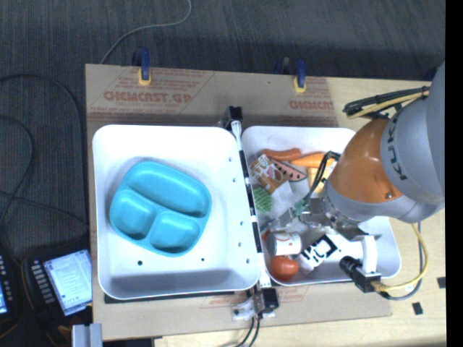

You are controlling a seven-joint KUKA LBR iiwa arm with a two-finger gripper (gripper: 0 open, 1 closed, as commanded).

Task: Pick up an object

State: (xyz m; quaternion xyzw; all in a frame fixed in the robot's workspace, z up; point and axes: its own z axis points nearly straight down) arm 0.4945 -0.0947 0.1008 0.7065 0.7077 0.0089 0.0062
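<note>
The right bin (376,266) holds a jumble of small things. An orange carrot-shaped piece (289,155) lies at its far end, beside a patterned packet (269,172). A red round fruit (283,267) sits at the near left corner, with a white block bearing black marks (318,253) to its right. Something green (265,201) lies along the left wall. My gripper (302,221) is low over the middle of this bin, under the orange wrist band, just above the white block and the red fruit. The arm hides much of the bin's right half.
The left bin (116,266) holds a blue divided plate (160,206). A black clip (234,116) sits where the bins meet at the back. Cables (394,286) trail off the arm near the right bin's front corner. A device (61,280) lies on the floor at the left.
</note>
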